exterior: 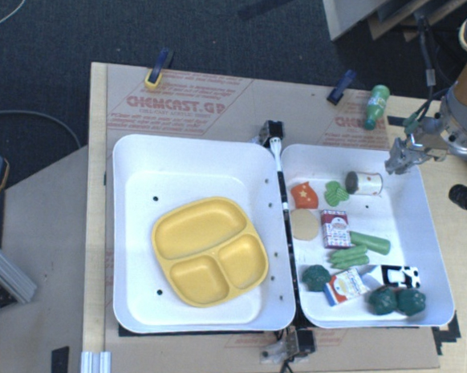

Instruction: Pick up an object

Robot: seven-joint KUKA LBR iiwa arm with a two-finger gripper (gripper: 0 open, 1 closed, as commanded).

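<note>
Nothing grabbed yet: my claw (398, 161) hangs over the right bin's (433, 229) far edge, can't tell its state, with the toys like the small can (364, 183) lying below it.

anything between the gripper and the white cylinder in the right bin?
Nothing visible. The gripper sits over the right bin's upper right rim, and the white cylinder lies just left of it, bare bin floor between. The nearest neighbour, the green leafy piece, is on the cylinder's far side.
</note>
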